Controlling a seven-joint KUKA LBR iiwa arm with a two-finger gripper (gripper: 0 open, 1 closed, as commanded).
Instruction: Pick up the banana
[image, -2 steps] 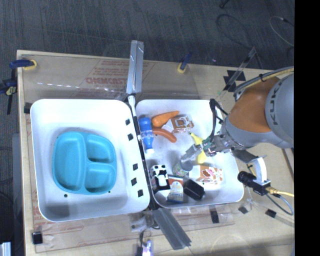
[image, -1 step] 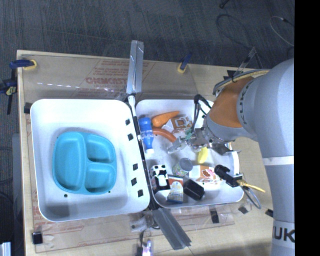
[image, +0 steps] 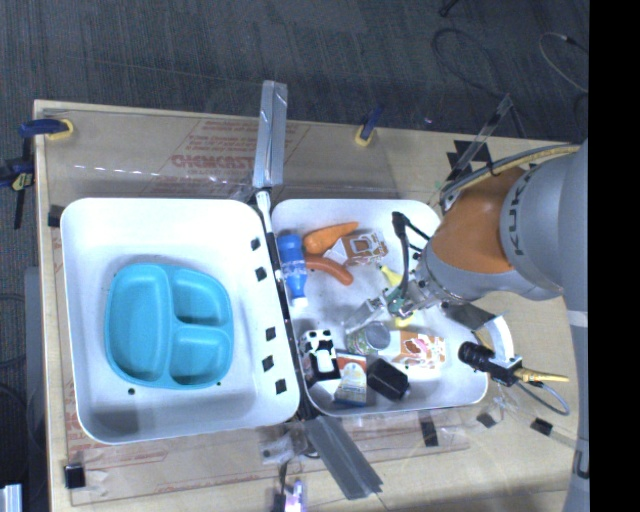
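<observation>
Reach into the right bin (image: 455, 390), claw (image: 398, 300) low among the clutter, banana (image: 395, 283) not yet lifted.

We look down on a worktop (image: 150, 140) bearing two white bins; the left bin (image: 80, 240) carries a blue divided tray (image: 170, 325). The grey arm with its orange band (image: 478, 240) comes in from the right. We judge the step in hand to be the approach or grasp. Only a sliver of yellow peeps out just beside the claw, near the middle of the right bin, mostly covered by the wrist; we take it for the banana. Whether the claw is spread or clenched we cannot tell. An orange carrot-like toy (image: 328, 238), a blue bottle (image: 291, 262) and a printed packet (image: 420, 348) lie close by. Next, we think, calls for closing on the yellow piece alone, then a straight lift clear of its neighbours.
</observation>
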